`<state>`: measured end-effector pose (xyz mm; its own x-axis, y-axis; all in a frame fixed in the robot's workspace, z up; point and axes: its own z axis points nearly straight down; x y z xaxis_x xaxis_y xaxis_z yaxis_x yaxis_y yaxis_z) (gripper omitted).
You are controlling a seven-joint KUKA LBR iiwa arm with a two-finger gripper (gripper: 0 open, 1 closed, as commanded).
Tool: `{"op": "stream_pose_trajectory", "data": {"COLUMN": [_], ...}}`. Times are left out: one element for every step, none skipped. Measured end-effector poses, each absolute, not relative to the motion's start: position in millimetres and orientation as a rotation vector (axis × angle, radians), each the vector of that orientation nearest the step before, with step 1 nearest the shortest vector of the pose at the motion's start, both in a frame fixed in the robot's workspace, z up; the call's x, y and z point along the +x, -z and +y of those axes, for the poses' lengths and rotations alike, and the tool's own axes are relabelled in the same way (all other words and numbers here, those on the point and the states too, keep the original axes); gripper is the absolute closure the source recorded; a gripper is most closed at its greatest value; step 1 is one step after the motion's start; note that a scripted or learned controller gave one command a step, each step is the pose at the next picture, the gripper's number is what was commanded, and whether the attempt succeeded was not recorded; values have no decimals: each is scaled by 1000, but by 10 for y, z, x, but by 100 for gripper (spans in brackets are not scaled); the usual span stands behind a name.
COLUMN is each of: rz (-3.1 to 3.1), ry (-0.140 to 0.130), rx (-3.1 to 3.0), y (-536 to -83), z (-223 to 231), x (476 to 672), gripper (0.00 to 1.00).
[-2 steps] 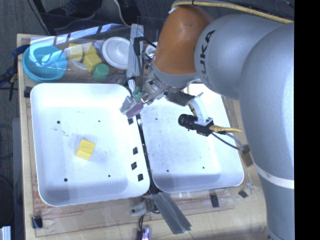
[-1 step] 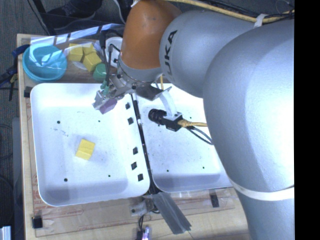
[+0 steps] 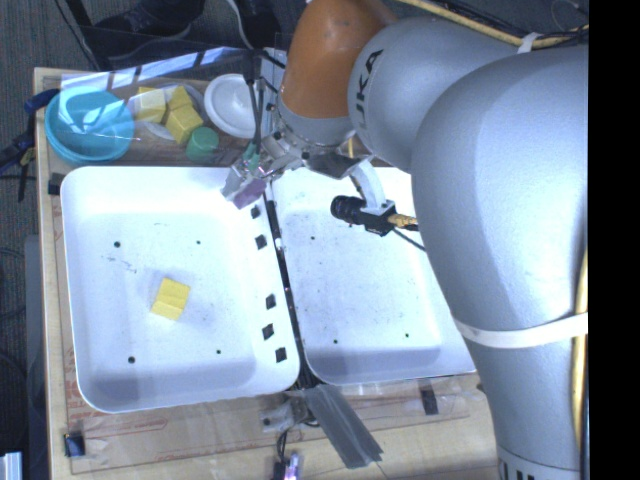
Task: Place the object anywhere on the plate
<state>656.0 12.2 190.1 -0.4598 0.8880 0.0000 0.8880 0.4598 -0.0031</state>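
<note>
A small yellow block (image 3: 170,298) lies flat on the floor of the left white bin (image 3: 100,393), left of its middle. My gripper (image 3: 244,184) hangs over the back end of the ridge between the two bins, well up and to the right of the block and apart from it. The orange band and grey wrist (image 3: 330,58) rise above it and hide the back left corner of the right bin (image 3: 380,368). I see nothing held at the gripper's tip.
Behind the bins stand a blue bowl (image 3: 88,123), several yellow blocks (image 3: 175,113), a green cap (image 3: 203,143) and a white bowl (image 3: 230,103). The big grey arm (image 3: 500,218) covers the right side of the view. A black cable fitting (image 3: 360,211) juts over the right bin.
</note>
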Motion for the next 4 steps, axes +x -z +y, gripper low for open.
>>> {"op": "stream_pose_trajectory", "data": {"rz": [-2681,-2591,-2889,-2883], "ry": [-5,-6,0,-6], "rx": [-1629,-1767,-1237,-1236], "y": [-1904,-1903,-2663,-1180], "z": [-685,198,948,1648], "x": [6484,6330,6564,5998], "gripper": [100,100,100,100]}}
